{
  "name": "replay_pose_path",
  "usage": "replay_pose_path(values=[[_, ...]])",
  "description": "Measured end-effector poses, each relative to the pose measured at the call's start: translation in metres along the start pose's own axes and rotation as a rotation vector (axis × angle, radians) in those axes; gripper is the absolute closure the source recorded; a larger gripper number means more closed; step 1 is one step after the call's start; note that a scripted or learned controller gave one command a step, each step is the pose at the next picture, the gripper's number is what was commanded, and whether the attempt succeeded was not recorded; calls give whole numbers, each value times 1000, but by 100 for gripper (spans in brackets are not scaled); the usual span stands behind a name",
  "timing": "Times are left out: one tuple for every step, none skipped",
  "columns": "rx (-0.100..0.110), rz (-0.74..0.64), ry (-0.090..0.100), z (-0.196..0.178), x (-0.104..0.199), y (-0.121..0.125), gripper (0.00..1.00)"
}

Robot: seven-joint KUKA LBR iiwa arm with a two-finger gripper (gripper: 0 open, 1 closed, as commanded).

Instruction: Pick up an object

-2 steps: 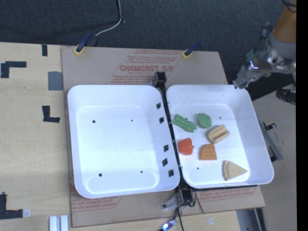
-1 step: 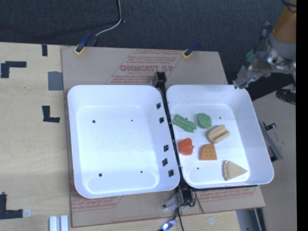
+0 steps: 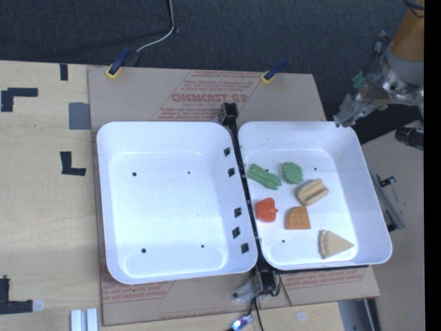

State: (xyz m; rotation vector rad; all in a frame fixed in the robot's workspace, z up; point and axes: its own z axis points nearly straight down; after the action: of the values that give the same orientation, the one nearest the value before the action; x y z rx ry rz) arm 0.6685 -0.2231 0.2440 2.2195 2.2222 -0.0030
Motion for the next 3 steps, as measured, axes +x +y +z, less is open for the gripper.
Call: replay_pose_path(values=[[0, 0, 0, 0, 0, 0, 100], [0, 0, 0, 0, 0, 0, 100], [0, 0, 0, 0, 0, 0, 100]])
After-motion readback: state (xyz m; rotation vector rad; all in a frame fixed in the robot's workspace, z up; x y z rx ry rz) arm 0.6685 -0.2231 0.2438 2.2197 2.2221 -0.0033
